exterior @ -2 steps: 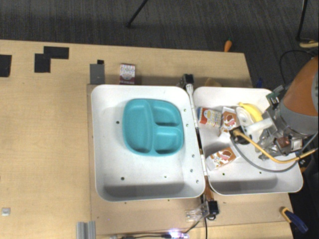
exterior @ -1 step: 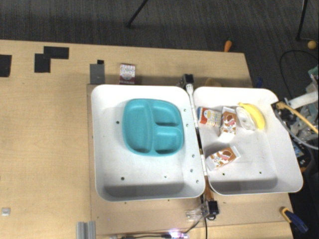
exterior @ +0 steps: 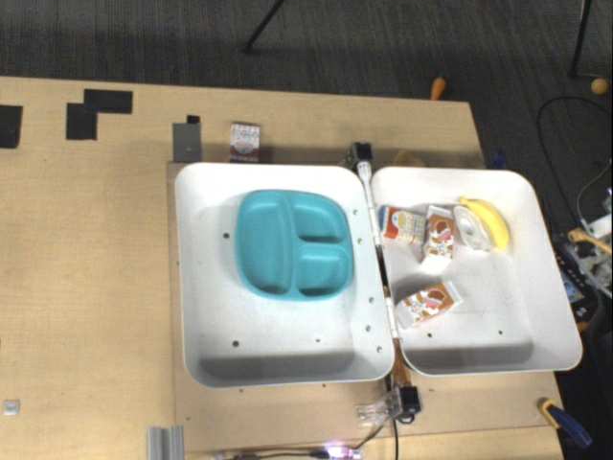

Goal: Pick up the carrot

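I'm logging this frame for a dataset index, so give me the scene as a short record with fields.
left bin: shallow white bin holding a teal plastic divided plate
right bin: shallow white bin holding a yellow banana and three small printed snack packets
packet layout: two near the banana, one apart, nearer the front
carrot: cannot tell which item it is
bench: light wooden top

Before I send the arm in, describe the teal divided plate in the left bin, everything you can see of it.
The teal divided plastic plate has rounded corners and three compartments: one large on the view's left, two smaller on the right, split by raised ridges. It looks smooth and matte. It lies flat, right side up, on the floor of the left shallow white bin, toward its middle, apart from the walls. Nothing lies in it or touches it.
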### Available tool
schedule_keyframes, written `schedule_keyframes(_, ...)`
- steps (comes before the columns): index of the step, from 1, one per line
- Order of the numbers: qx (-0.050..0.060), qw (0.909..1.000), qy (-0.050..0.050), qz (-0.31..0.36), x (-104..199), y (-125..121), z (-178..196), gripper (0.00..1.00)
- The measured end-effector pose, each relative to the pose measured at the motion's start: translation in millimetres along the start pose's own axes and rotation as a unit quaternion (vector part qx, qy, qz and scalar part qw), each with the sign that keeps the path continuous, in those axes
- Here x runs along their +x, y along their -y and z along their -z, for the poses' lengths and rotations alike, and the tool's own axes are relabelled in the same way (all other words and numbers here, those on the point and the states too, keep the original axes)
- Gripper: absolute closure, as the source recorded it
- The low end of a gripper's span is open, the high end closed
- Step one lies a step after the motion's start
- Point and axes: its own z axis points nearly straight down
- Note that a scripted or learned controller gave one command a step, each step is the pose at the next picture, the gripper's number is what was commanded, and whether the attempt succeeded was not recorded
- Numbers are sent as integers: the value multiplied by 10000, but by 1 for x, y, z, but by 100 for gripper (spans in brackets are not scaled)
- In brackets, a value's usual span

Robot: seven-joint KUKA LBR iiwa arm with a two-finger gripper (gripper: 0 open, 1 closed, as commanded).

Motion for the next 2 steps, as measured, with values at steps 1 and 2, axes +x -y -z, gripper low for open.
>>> schedule_keyframes(1, 46, 9990, 9, -435, 43, 133, -65, 100)
schedule_keyframes(2, 16, 9989, 0, -478, 41, 127, -63, 0)
